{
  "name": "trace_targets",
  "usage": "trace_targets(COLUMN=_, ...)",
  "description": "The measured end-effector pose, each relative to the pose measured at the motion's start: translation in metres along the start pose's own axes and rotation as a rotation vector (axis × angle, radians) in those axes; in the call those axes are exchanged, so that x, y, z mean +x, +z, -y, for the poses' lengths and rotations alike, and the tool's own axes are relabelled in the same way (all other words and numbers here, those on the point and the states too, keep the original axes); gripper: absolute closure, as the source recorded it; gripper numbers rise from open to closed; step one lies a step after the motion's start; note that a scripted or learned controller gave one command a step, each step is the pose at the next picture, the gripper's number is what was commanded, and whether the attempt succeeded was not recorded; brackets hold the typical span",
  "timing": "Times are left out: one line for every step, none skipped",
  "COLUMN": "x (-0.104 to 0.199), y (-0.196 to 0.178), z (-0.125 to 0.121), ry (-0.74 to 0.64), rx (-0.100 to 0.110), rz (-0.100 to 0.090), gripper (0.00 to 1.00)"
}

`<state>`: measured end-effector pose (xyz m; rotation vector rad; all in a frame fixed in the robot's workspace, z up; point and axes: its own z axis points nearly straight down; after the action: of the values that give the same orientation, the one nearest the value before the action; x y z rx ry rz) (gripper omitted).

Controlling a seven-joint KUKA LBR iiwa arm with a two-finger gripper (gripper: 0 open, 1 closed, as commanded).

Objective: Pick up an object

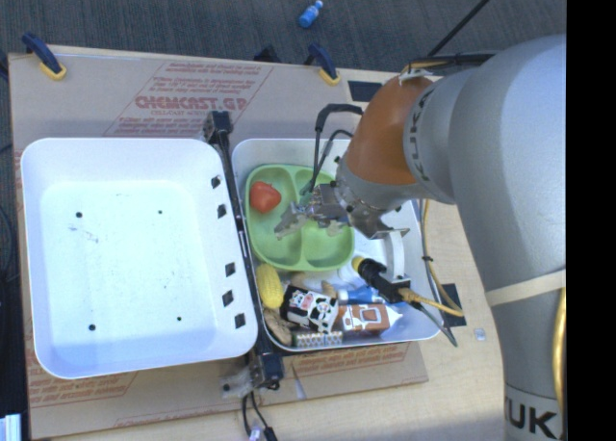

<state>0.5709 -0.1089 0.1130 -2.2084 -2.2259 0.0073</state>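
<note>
From my feed, the arm (472, 131) comes in from the right and bends down over the right bin (274, 146). Its gripper (310, 214) hangs above the green divided plate (289, 248), close to the plate's middle. At this slant I cannot tell whether the gripper is spread or closed, and I see nothing gripped in it.

The plate takes up the far half of the right bin, against the bin's left edge. A small red toy fruit (265, 197) sits in the plate's far left compartment, just beside the gripper and apart from it.

The other things crowd along the near edge of the same bin. A yellow corn cob (269, 286) lies against the left edge, just below the plate. Next to it is a black-and-white cow-patterned pack (309, 307), then a brown carton (367, 318) towards the near right corner. A blue piece (362, 292) shows just behind the carton; I can't make out what it is.

The left bin (125, 266) stands touching the right one along their shared edge. Both rest on a cardboard sheet (183, 92) printed in red.
</note>
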Motion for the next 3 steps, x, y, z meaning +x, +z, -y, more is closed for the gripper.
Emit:
trace_targets(x=-0.036, y=0.024, z=-0.059, ry=0.016, rx=0.062, rz=-0.004, gripper=0.0)
trace_targets(x=-0.022, y=0.021, z=-0.066, ry=0.015, rx=0.048, rz=0.002, gripper=0.0)
trace_targets(x=-0.023, y=0.011, z=-0.064, ry=0.013, rx=0.063, rz=0.0, gripper=1.0)
